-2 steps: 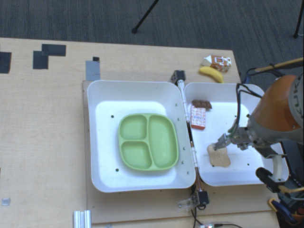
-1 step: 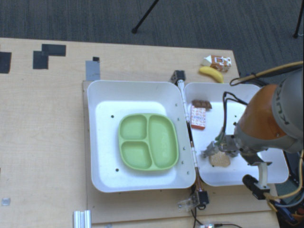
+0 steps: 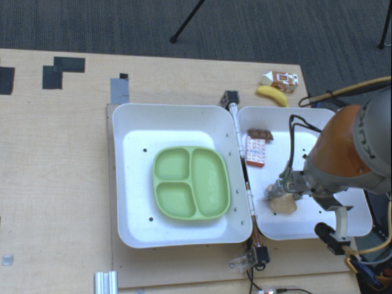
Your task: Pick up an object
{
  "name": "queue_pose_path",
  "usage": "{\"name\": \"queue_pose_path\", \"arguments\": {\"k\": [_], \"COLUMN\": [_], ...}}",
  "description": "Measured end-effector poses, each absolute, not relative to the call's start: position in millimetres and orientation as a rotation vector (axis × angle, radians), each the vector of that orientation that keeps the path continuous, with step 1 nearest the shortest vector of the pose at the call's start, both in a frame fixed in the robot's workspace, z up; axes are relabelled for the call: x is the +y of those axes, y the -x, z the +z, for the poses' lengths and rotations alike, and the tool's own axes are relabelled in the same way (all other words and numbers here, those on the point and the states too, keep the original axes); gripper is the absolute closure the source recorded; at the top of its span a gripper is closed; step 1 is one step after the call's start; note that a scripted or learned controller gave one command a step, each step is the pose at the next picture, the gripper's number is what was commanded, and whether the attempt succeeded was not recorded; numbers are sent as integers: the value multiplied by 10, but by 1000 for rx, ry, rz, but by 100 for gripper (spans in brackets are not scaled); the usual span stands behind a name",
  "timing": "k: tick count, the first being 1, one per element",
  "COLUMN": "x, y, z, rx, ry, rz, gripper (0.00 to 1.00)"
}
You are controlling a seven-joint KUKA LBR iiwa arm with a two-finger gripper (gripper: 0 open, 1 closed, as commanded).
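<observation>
A: Item one, claw (image 3: 280, 190): where is it sitting?

B: It is hanging low in the right bin (image 3: 349, 225), right over a tan lump (image 3: 283, 205). Open or closed, I cannot tell.

A: Progress?

B: Lump is lying on the bin floor; lifting is looking not yet done.

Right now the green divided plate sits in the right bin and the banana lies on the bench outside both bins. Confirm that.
Not quite. The camera view shows the green divided plate in the left bin, not the right bin. The banana does lie on the bench outside both bins.
</observation>
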State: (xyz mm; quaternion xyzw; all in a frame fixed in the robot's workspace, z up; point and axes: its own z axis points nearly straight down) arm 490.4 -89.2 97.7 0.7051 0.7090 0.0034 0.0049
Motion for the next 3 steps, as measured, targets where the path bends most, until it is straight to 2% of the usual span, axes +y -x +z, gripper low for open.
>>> {"name": "queue_pose_path", "arguments": {"k": [1, 2, 3], "x": [-161, 756, 755], "y": [-4878, -4869, -4882], "z": [1848, 1841, 1945], "rx": [2227, 2228, 2235], "ry": [-2214, -2215, -2206], "rz": [6, 4, 6], "gripper": [100, 100, 100]}}
